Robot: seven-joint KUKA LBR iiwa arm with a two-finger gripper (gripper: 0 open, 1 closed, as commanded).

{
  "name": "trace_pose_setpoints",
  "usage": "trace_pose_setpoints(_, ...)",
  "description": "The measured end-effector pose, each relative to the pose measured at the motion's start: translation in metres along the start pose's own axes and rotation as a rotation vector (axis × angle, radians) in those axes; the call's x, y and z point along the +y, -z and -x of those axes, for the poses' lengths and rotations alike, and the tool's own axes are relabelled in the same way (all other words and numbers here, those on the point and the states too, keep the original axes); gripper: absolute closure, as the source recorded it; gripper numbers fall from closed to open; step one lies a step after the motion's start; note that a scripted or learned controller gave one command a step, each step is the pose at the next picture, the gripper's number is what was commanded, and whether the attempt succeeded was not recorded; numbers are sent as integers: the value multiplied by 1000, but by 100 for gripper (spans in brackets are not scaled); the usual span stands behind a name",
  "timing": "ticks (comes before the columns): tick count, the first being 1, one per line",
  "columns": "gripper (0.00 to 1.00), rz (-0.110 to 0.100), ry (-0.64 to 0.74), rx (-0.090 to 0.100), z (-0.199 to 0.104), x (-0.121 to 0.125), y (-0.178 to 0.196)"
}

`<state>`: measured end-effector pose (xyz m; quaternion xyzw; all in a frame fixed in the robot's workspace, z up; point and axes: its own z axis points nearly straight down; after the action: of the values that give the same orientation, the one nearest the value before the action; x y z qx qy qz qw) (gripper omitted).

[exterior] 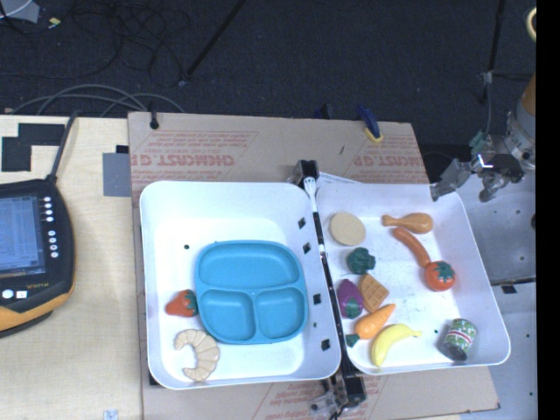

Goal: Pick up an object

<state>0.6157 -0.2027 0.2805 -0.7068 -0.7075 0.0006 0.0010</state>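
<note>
Toys in right bin (pixel 477 261) below-left of gripper (pixel 477 173), drumstick (pixel 409 223) nearest, tomato (pixel 440 276) and banana (pixel 390 343) farther, gripper off bin's corner, holding nothing.

The grey robot arm (pixel 523 116) is cut off by the right edge. The red toy strawberry (pixel 181 303) lies partly hidden behind the blue compartment tray (pixel 251 289). The orange-cased tablet pendant (pixel 31 254) is cropped at left.
</note>
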Motion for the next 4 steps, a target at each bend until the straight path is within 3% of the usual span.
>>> trace_pose_setpoints(1,0,9,2,-1,-33,-59,108)
trace_pose_setpoints(2,0,18,5,-3,-77,-82,268)
trace_pose_setpoints(3,100,-3,5,-1,-76,-80,267)
trace_pose_setpoints(4,100,-12,0,2,-87,-62,146)
